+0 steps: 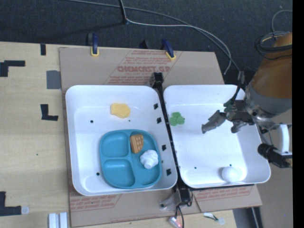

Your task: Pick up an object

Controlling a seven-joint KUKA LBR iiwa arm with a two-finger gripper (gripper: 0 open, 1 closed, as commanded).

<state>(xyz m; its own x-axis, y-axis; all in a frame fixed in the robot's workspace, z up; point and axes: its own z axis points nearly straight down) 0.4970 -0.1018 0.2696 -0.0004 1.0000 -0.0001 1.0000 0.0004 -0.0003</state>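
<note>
Objects, right bin [190, 175]: green piece [176, 118] at its left wall, upper part; white ball [231, 174] near the front edge.
Gripper [222, 123]: over the right bin's middle right, fingers spread apart, nothing between them; one finger reaches left toward the green piece, well short of it.
Arm [273, 82]: enters from the right, orange band above the wrist.
Left bin [76, 127]: yellow piece [120, 110]; blue tray [114, 170] with a waffle-like piece [137, 143] and a white lump [149, 159].
Both bins on the counter [28, 127].
</note>
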